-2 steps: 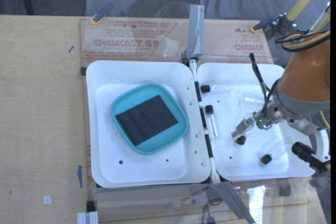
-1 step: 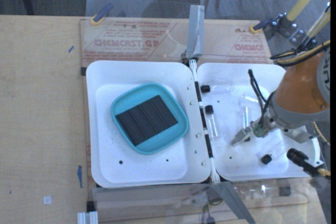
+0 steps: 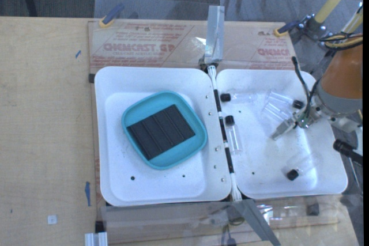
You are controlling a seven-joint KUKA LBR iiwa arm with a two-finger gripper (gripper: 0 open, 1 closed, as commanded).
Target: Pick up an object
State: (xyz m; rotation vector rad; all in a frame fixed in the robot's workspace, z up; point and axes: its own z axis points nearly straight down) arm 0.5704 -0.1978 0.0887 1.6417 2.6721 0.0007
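In the left bin (image 3: 109, 141) lies a teal square plate (image 3: 134, 123) with a black ribbed pad (image 3: 161, 131) on it. The right bin (image 3: 259, 181) holds several clear plastic vials with black caps: one along the left wall (image 3: 230, 131), one near the front (image 3: 293, 173), and clear pieces toward the back (image 3: 275, 104). My gripper (image 3: 286, 127) hangs low over the middle right of the right bin, under the orange-banded wrist (image 3: 343, 75). It points left and down, close to the bin floor. Nothing is visibly held in it.
A small black cap (image 3: 225, 97) lies near the right bin's back left corner, and another (image 3: 297, 104) lies just behind the gripper. A metal divider post (image 3: 215, 34) stands behind the bins. Cables (image 3: 300, 75) trail off the arm at right.
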